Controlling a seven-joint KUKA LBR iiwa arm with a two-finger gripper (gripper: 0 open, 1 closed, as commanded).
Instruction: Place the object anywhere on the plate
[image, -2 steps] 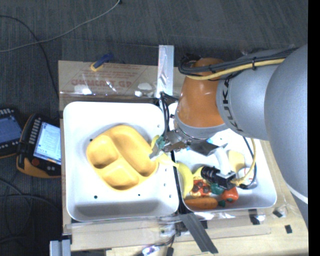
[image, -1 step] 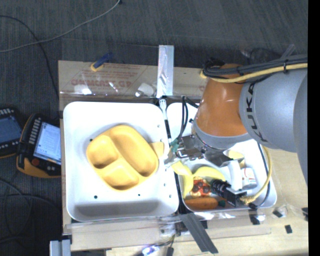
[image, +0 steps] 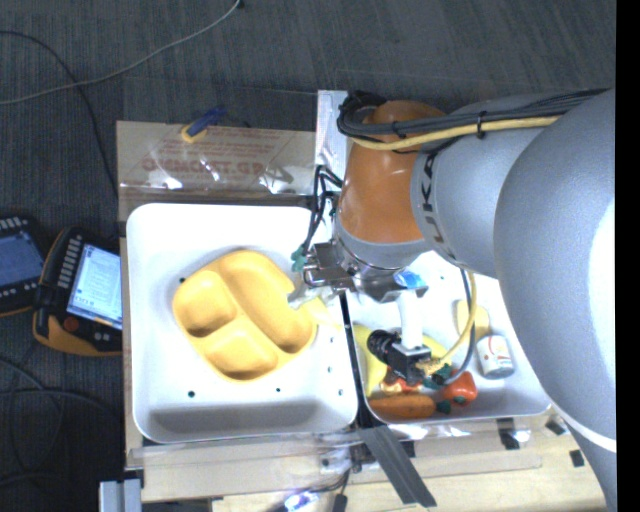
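Hanging over wall between two white bins, gripper (image: 322, 275) sits at 3 o'clock rim of plate (image: 240, 315); open or closed, cannot tell. One plate: yellow, glossy, three compartments, mid left bin (image: 160, 400). Right bin (image: 520, 395), 5 o'clock from gripper: one orange carrot-like object (image: 405, 406), one small white item (image: 495, 355), one yellow piece (image: 480, 322).

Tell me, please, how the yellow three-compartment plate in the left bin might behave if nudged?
The yellow three-compartment plate looks glossy and moulded: probably stiff and light. Lying flat in the smooth white bin, it would likely slide, not tip.
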